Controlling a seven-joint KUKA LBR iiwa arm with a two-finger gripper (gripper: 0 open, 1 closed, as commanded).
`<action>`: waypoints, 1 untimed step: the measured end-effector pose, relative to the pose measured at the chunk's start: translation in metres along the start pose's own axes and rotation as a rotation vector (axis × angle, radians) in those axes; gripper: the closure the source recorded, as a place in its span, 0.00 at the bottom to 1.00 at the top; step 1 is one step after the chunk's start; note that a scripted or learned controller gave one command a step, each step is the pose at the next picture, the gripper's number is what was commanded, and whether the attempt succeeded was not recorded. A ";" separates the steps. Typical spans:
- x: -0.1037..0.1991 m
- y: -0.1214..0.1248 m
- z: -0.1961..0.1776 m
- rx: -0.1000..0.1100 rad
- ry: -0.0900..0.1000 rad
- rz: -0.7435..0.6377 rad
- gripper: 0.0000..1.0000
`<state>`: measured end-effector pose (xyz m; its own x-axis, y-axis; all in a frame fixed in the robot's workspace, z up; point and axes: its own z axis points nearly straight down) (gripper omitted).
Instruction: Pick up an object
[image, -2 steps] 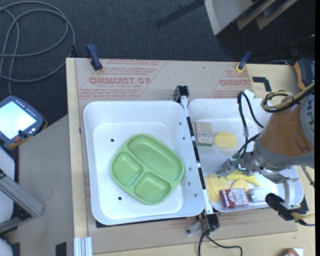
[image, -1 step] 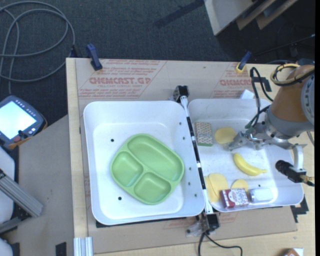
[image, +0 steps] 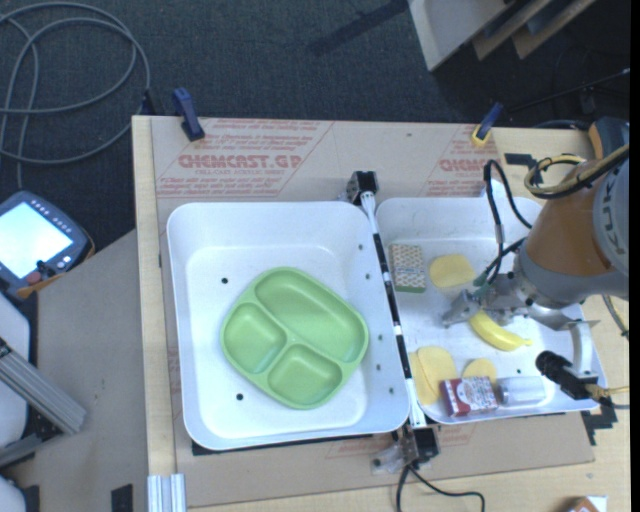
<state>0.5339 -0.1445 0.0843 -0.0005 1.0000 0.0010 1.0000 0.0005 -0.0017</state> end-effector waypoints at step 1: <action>0.000 0.000 -0.010 -0.002 -0.001 0.001 1.00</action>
<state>0.5342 -0.1448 0.0942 0.0003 1.0000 0.0002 1.0000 -0.0003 -0.0001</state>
